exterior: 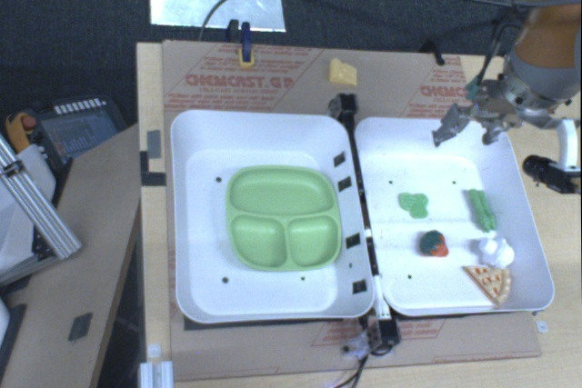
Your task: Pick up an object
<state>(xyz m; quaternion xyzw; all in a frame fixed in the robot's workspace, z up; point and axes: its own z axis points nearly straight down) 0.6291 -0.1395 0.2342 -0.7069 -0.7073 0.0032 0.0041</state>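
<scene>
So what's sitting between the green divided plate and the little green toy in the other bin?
In the camera view, between the green divided plate and the little green toy are the two bins' adjoining rims with black clips, then bare white floor.

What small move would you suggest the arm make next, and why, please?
Probably bring the gripper forward and down toward the green stick. The gripper hangs open near the right bin's far rim with nothing between its fingers, and the stick looks like the closest item.

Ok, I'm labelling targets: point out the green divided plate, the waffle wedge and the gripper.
green divided plate (pixel 280 192): camera view, its large top compartment.
waffle wedge (pixel 489 282): camera view, middle of the wedge.
gripper (pixel 466 132): camera view, midway between fingertips.
</scene>
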